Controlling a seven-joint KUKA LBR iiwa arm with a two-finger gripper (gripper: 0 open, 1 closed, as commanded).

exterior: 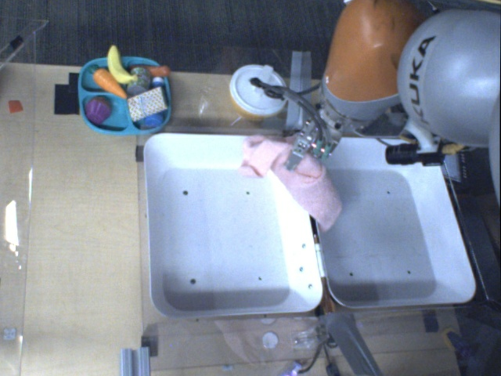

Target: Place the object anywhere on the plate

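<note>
A pink cloth (301, 182) lies bunched across the back of the left bin (227, 233) and over the divider into the right bin (399, 233). My gripper (300, 157) comes down at the cloth's upper middle, and its fingers are pinched into the fabric, which is gathered up around them. The blue sectioned plate (84, 104) sits outside the bins at the back left of the bench. It carries toy food: a banana, a carrot, a purple piece and a speckled block.
A yellow tub with a white lid (254, 91) stands behind the left bin, close to the gripper. The big grey and orange arm (391, 53) hangs over the back of the right bin. Bare wooden bench (70, 233) spreads left of the bins.
</note>
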